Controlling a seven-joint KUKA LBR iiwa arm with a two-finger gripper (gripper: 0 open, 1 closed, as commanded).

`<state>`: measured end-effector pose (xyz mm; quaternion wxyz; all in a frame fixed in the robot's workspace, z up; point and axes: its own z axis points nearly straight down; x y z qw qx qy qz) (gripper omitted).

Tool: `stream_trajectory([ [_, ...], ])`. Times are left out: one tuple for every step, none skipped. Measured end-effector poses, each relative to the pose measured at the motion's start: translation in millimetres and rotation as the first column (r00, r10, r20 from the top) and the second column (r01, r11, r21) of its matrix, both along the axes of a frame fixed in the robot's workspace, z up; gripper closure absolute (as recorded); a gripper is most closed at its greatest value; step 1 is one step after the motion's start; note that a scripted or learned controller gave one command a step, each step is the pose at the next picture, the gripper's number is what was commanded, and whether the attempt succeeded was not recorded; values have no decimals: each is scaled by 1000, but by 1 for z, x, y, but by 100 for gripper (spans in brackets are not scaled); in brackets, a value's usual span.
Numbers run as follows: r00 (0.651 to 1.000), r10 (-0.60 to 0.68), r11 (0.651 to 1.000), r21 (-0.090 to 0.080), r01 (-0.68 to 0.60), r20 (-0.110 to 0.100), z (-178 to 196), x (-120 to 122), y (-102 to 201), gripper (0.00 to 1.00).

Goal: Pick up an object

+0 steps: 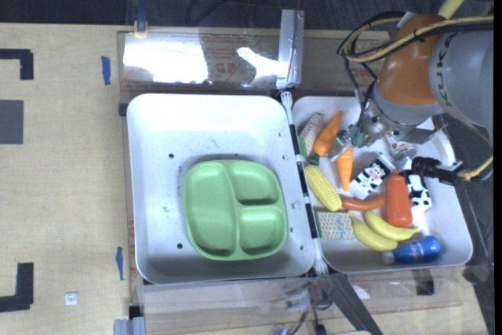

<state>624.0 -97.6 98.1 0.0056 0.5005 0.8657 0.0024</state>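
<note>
Grey arm [463, 74]: you see it over the right bin [455, 247] | pincer [369, 129]: near carrots [329, 133], spread or pressed together you cannot tell | left bin [149, 129]: green tray [234, 208].

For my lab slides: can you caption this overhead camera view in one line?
Grey KUKA arm reaching over the right white bin of toy food, beside the left white bin holding a green divided plastic tray.

Right bin [459, 235] crowded with toys; left bin [157, 129] open around green tray [234, 208].
</note>
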Motion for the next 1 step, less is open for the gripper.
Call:
stream_trajectory([
  [996, -94, 996, 1, 94, -9, 122, 6, 10, 100],
])
